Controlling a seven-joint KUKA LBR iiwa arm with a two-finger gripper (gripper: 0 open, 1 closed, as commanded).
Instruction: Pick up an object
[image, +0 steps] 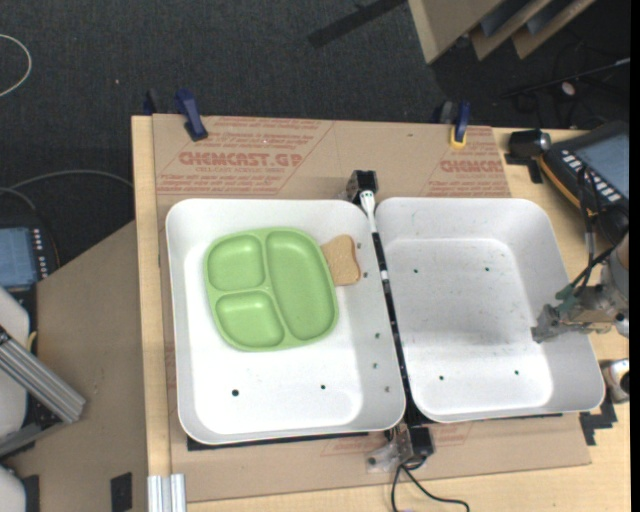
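Over in the left white bin (200, 400), a green three-compartment plastic plate (270, 288) touches a tan sponge-like block (342, 259). The gripper (548, 325) sits at the right white bin's (470, 395) right edge, grip unclear.

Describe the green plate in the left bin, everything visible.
The green plate is a light green divided tray, plastic by its look, with rounded corners and three compartments: two smaller ones stacked on its left, one long one on its right. It lies flat, right side up, turned slightly in the upper left part of the left bin. Its compartments hold nothing visible. A tan, sponge-like block rests against its upper right edge.
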